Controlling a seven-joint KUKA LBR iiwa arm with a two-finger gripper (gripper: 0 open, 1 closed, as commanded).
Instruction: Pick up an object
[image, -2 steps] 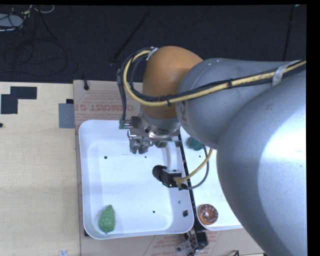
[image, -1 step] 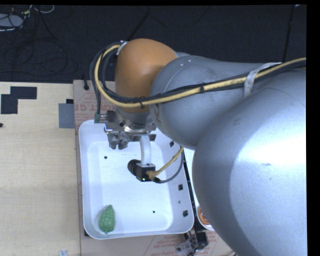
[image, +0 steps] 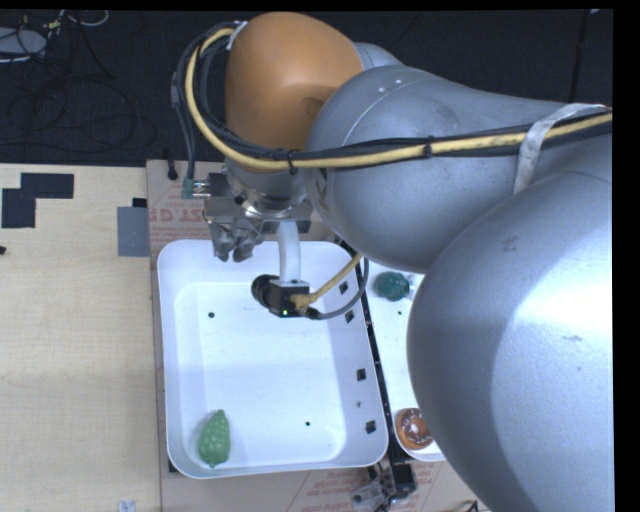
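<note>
Camera view has us looking down on the left bin (image: 180, 300), where our gripper (image: 236, 248) hangs over the far rim near the left back corner, with the grey arm (image: 480, 200) and its orange band (image: 285, 75) filling much of the upper right. We cannot tell whether the gripper is released or clenched; its tip is small and dark against the rim, and we see nothing caught in it. A small black sensor unit (image: 280, 296) on a cable dangles just below the wrist, over the bin floor. The nearest candidate for picking, as we judge it, is the green bumpy object (image: 214, 438), lying on the floor of the left bin in its front left corner, well apart from the gripper. It is oval, with its long axis running roughly front to back and tilted slightly, the narrower end pointing toward the far wall. In the right bin (image: 400, 330) we see a teal lump (image: 392, 286) near the back and a round brown-and-white object (image: 412, 428) near the front, both partly hidden by the arm. What worries us: the green object sits close to two walls, so a descending finger could strike the rim or wall instead of straddling it. If we close along its long axis rather than across it, it may squirt out. The dangling cable could also snag.
</note>
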